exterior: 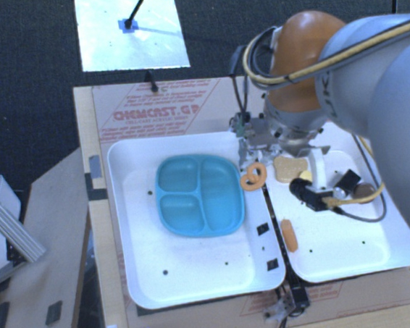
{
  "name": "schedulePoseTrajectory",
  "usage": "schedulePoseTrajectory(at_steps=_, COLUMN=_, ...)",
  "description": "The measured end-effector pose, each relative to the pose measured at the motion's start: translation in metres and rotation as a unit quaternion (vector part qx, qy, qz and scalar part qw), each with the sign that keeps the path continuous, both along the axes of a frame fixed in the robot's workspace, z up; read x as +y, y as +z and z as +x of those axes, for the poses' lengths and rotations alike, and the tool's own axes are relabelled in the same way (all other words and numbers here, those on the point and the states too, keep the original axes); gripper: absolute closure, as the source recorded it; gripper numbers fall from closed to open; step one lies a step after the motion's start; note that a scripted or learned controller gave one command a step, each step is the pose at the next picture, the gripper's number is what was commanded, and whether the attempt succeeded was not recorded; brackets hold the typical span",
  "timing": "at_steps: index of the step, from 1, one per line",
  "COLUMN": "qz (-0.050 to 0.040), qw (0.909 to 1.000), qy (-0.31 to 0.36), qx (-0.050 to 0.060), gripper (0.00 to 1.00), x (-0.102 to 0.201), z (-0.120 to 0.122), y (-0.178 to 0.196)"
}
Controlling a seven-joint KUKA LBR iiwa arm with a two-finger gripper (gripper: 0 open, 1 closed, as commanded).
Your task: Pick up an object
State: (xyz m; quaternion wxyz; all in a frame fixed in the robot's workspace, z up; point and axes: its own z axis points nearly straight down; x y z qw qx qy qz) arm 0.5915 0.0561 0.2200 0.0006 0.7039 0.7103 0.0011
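Camera view: doughnut (253,177) below end effector (256,154)

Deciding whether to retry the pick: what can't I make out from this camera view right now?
- Gripper: finger state, masked by the wrist and the pretzel-like ring; a grip can't be confirmed.
- Tan slice: upper part hidden under the arm.
- Right bin: far side covered by the arm.
- Orange piece: too small to identify.

We see 1 grey arm (386,82) with a rounded orange band (302,47) above the wrist; yellow and black cables (275,72) loop around it; the metal gripper (262,150) seems dark-trimmed.
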Motion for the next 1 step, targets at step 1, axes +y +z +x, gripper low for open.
schedulePoseTrajectory(at_steps=1, qz=0.0005, qw=1.0, qy=0.0, qx=-0.001, gripper=1.0, x=0.0515, z=0.0137, y=0.0139)
